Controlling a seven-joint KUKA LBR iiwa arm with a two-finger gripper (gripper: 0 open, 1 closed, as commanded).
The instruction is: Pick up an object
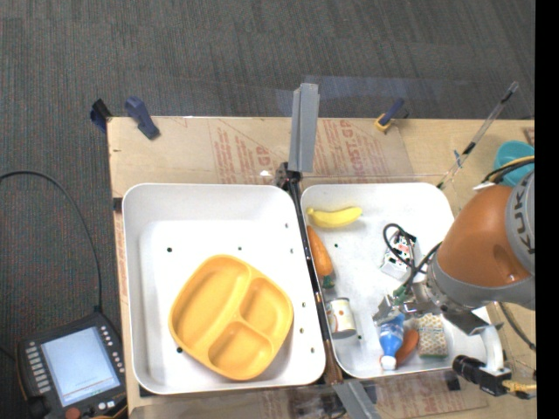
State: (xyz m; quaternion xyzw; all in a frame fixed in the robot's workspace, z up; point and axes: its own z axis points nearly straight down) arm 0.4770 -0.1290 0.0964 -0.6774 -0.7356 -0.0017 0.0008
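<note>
The right bin [437, 201] holds a yellow banana [334, 216] at the back. An orange carrot [320, 253] lies along the bin's left wall, with a small tin can [340, 316] in front of it. A white packet with black and red marks [399, 253] lies in the middle. At the front are a blue and white bottle [391, 340], an orange piece [408, 346] and a speckled sponge [431, 336]. My gripper [395, 307] hangs low over the bin, just above the bottle and close to the sponge.
The left bin [144, 234] holds a yellow divided plate [231, 317]. A grey post [304, 129] stands behind the wall between the bins. The arm's orange band [485, 243] covers the right bin's right side. A teach pendant [74, 369] lies at the lower left.
</note>
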